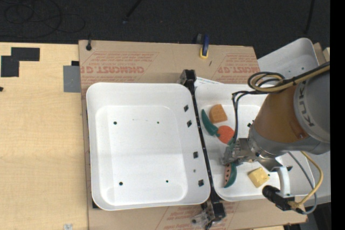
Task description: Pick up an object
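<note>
So the grey arm with the orange band point(280, 116) is reaching in from the right and hanging low over the right-hand shallow white bin point(242, 196), with the two-finger gripper point(233, 156) pointing down near the bin's left wall. The wrist is covering most of the fingers, so I honestly can't tell how far apart they are or whether anything is sitting between them. The likely target is the dark red and teal curved strip point(230, 175) lying just below the gripper, touching or nearly touching it. Also in that bin: a tan foam cube point(218, 113), an orange-red round lump point(226, 133) with a teal curved piece point(208, 123) beside it, and a pale yellow block point(258, 176) just right of the strip. To do this well, I'd be centring the fingers across the strip's narrow width and keeping off the wall. The left white bin point(97, 143) is sitting alongside.
</note>
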`<control>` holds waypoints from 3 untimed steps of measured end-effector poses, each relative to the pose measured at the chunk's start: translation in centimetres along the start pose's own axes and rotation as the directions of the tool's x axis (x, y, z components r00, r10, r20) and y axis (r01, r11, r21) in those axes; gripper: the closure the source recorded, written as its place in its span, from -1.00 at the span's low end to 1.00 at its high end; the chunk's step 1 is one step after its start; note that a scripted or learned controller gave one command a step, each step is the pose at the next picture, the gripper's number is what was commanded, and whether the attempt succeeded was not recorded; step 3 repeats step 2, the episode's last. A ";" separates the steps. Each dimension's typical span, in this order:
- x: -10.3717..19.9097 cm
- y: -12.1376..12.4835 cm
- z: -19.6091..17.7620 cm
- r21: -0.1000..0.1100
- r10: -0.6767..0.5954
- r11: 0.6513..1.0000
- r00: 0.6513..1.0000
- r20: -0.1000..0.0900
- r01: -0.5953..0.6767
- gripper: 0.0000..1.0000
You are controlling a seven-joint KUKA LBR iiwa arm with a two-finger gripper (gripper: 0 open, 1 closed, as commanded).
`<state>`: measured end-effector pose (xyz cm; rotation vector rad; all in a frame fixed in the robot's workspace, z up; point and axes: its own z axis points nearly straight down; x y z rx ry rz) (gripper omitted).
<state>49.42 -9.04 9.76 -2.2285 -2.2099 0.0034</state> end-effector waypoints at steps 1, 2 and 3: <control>6.1 3.2 -9.5 -0.010 -0.016 1.000 1.000 -0.001 0.016 1.00; 11.8 5.1 -13.2 -0.005 -0.015 1.000 1.000 -0.001 0.015 1.00; 11.8 5.1 -13.2 -0.005 -0.015 1.000 1.000 -0.001 0.015 1.00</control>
